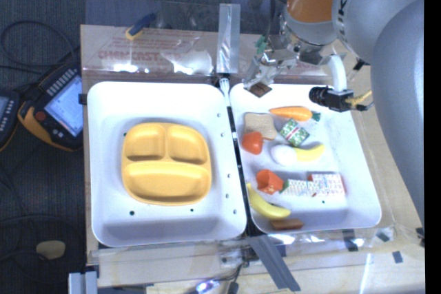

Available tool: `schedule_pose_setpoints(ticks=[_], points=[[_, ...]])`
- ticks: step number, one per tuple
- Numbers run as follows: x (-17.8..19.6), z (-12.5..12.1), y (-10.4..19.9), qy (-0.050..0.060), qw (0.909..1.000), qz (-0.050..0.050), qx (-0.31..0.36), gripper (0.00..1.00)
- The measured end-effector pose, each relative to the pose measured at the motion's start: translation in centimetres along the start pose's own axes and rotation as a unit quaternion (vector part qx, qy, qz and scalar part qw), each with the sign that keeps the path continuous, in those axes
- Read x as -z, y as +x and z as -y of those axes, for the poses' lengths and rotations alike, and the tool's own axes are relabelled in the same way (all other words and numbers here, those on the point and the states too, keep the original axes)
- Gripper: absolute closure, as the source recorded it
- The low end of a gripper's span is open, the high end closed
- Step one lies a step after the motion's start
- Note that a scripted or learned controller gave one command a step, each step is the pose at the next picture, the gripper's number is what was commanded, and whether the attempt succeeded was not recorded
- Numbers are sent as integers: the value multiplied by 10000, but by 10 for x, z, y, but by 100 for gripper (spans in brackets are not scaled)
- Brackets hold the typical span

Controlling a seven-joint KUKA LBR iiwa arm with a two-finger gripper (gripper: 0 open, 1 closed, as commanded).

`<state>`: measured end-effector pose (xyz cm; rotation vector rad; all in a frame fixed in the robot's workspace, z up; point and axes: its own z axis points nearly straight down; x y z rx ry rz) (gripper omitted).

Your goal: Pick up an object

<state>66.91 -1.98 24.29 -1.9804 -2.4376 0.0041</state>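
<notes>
My gripper (pixel 264 79) hangs over the back left corner of the right bin (pixel 358 169), raised above the rim. A small brown block (pixel 260 89) sits between its fingertips, and the fingers are shut on it. Below it in the right bin lie a carrot (pixel 291 111), a bread slice (pixel 258 122), a red tomato (pixel 252 142), a green carton (pixel 295 132), a white egg (pixel 282 155), a red pepper (pixel 270 180), a banana (pixel 267 204) and red-and-white packets (pixel 315 186).
The left bin (pixel 103 120) holds a yellow divided tray (pixel 166 163). A grey upright bar (pixel 228 38) stands behind the seam between the bins. A black fitting (pixel 329 98) on the arm hangs over the right bin's back edge. A handheld pendant (pixel 55 110) lies to the left.
</notes>
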Motion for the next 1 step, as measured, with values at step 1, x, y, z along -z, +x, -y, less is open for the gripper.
schedule_pose_setpoints(ticks=[1], points=[[-5, 56, -22, 10, 10000, 7, -24, 100]])
